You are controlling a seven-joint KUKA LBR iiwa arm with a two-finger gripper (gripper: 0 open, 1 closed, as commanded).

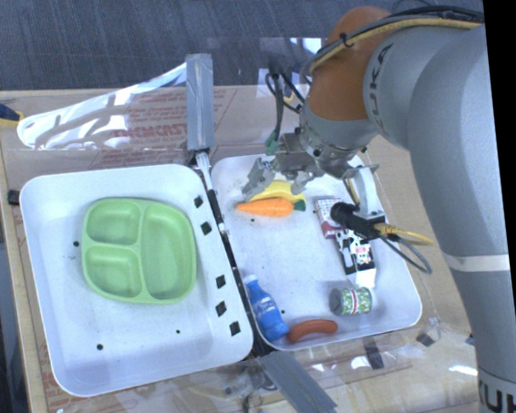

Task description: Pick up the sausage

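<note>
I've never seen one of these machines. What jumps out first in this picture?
The big grey arm with an orange band reaches in from the right, its claw low over the orange toy carrot in the right white bin. In the left white bin sits a green divided plate.

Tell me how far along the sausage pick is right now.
Nothing looks done yet: the sausage lies at the near edge of the right bin, beside the blue bottle and the small can. The gripper is at the bin's far end, over the carrot and a yellow item. Left: cross to the sausage, grasp it and lift.
</note>
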